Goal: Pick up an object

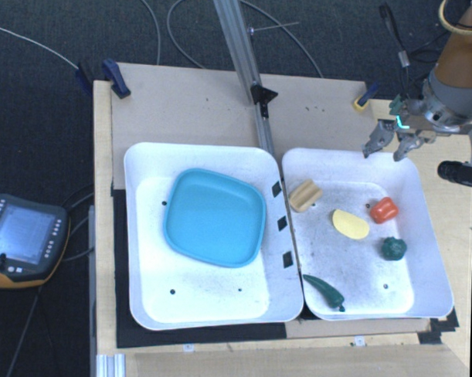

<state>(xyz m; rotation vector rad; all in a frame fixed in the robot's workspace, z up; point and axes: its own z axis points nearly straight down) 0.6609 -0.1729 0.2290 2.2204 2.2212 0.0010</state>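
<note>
Hovering spread and empty, the gripper [388, 149] should descend squarely on the red pepper [384, 210] just below; yellow piece [349, 224] beyond.

The wooden bench [185, 97] bears two white bins [142, 219] side by side.

No text, label, brand or number can be read; the handheld control pendant's [21, 242] screen is blurred.

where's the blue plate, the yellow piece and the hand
blue plate [215, 216], camera view, flat middle of the plate
yellow piece [350, 224], camera view, middle of its top
hand [388, 148], camera view, gap midway between its two open fingertips
</note>
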